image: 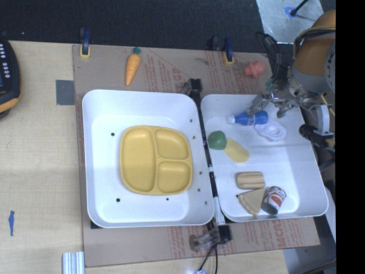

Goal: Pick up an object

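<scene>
Yellow tray (pixel 155 165), green ball (pixel 217 139), blue bottle (pixel 251 119), white bins (pixel 102 210).

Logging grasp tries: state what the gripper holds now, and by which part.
Cannot be told. The gripper sits at the blue bottle in the right bin, but no object is clearly seen held.

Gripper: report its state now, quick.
Gripper: cannot be told whether open or closed. It sits over the right bin's far end, just above the blue bottle; nothing is seen between its fingers.
</scene>
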Controlling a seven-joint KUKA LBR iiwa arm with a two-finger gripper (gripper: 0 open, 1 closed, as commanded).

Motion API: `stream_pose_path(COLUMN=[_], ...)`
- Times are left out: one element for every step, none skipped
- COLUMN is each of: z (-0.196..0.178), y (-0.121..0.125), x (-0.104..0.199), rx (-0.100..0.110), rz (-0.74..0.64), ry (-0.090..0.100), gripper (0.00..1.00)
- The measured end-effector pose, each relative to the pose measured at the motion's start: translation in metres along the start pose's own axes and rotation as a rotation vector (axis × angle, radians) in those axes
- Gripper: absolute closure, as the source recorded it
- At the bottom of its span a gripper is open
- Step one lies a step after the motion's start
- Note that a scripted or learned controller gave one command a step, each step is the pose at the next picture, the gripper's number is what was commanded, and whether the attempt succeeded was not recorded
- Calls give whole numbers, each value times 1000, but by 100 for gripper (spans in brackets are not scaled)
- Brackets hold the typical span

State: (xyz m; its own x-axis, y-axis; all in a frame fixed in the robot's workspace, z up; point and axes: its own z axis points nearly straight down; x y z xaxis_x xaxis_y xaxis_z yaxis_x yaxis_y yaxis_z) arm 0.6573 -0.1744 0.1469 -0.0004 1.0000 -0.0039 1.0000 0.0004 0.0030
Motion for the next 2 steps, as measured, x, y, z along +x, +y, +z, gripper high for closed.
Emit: stream_pose_path(z=[27,10], y=[-59,2], x=[65,31], rx=[13,-1], rz=[-7,-6], ry=[6,1], gripper=[0,0])
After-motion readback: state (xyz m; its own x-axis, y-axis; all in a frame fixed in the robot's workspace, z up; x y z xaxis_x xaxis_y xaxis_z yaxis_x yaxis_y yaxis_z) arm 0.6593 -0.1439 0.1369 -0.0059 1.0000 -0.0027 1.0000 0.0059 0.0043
